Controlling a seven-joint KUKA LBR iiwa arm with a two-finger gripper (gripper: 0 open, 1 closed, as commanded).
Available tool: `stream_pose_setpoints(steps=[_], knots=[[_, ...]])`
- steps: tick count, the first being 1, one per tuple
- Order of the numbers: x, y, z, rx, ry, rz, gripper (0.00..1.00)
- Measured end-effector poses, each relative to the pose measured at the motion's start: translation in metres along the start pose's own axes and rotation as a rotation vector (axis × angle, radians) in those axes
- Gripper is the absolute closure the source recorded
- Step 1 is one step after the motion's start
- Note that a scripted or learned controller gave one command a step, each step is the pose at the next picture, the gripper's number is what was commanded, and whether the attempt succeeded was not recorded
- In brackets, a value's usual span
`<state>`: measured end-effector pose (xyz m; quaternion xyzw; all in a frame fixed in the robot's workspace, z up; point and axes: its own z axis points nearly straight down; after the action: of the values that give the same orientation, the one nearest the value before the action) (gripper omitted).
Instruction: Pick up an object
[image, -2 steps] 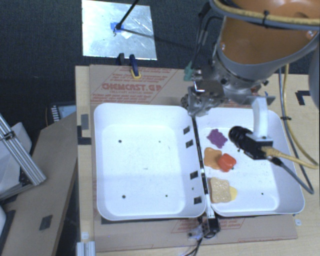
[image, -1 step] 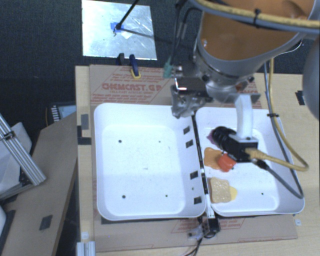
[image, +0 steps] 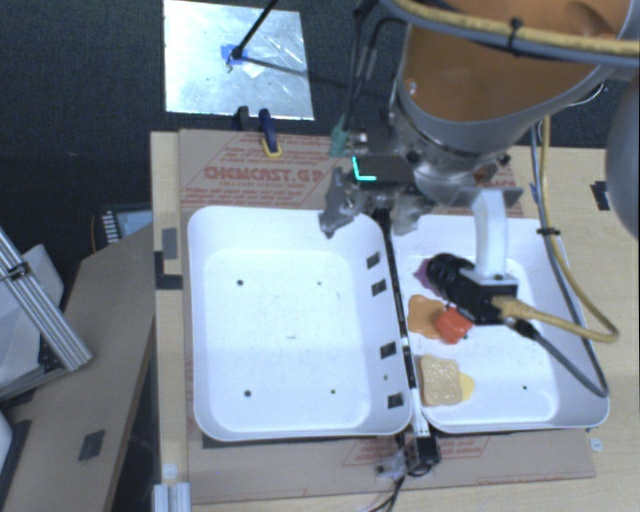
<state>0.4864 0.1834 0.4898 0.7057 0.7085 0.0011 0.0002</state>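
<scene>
Two white bins side by side. Left bin (image: 280, 340) bare. Right bin (image: 530, 400), lower right of frame: tan sponge-like block (image: 441, 380), orange piece (image: 428, 316), small red object (image: 453, 324), purple item (image: 432, 271). Gripper (image: 372, 212) at upper centre above the divider; grip state unreadable.

Two shallow white bins sit side by side: the left bin (image: 280, 340) and the right bin (image: 520, 385). The right one holds three small objects: one tan block (image: 440, 381), one orange-red piece (image: 440, 320) and one dark purple item (image: 440, 268).
</scene>
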Motion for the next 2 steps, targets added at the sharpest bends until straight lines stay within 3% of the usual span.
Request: stream_pose_setpoints(steps=[1, 2], knots=[[0.000, 0.000, -0.011, -0.002, 0.002, -0.004, 1.00], [0.033, 0.000, -0.047, -0.003, 0.002, -0.003, 1.00]])
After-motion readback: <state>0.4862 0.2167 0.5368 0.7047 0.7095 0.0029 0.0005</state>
